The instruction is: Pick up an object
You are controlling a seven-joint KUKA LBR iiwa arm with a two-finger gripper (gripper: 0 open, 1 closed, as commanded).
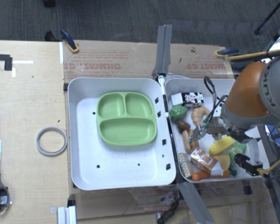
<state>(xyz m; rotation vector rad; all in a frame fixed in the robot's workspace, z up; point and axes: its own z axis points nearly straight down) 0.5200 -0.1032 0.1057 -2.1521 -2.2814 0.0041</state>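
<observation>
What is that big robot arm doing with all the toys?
The robot arm is reaching into the right bin, which is full of toy food, like a yellow banana and a green broccoli. Its claw is down among the toys, trying to pick one up, but I can't tell if it has caught anything yet. The left bin just has a green divided plate in it.

Right bin [177, 85] crowded — toys [203, 160] touching.
</observation>
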